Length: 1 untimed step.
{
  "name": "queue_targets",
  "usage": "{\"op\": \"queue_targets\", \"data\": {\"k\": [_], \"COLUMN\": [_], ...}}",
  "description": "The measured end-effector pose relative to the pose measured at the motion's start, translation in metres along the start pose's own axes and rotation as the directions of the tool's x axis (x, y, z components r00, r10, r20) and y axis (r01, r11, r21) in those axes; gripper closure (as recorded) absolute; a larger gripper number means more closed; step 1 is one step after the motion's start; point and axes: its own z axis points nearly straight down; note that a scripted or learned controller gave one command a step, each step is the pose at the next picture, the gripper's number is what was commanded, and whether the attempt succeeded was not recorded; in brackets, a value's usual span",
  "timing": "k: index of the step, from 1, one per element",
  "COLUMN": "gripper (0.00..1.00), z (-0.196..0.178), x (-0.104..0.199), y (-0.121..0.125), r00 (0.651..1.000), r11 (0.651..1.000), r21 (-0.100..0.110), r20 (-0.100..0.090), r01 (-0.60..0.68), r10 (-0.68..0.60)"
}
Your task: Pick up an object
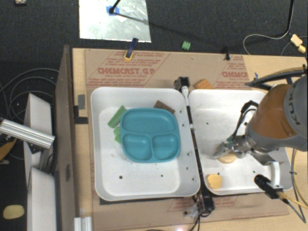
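The arm [279,114] is reaching in from three o'clock, its orange band sitting over the right bin [211,109], and the gripper [227,150] is pointing down toward nine o'clock, low over that bin's floor. Whether it is clenched or released I cannot tell. A pale round object [227,159] is lying just under and touching the tip of the gripper, partly hidden by it; it is not visibly held. A second round object, yellow-orange [214,180], is lying near the bin's six o'clock edge, apart from the first.

The left bin [103,129] is holding one blue divided tray [148,134] with three compartments. Two green pieces [116,116] are sticking out from under the tray at its nine o'clock side, and one brown piece [163,106] is showing at its twelve o'clock edge.

An orange block [203,84] is resting on the bench beyond the right bin at twelve o'clock. A black cable [245,112] is looping from the wrist across the right bin.
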Motion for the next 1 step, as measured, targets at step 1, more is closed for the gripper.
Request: {"op": "queue_targets", "data": {"k": [1], "gripper": [1.00], "z": [-0.0113], "x": [0.0004], "y": [0.0020], "r00": [1.000], "r11": [1.000], "r21": [-0.005], "r20": [0.000], "r01": [0.001], "r10": [-0.001]}}
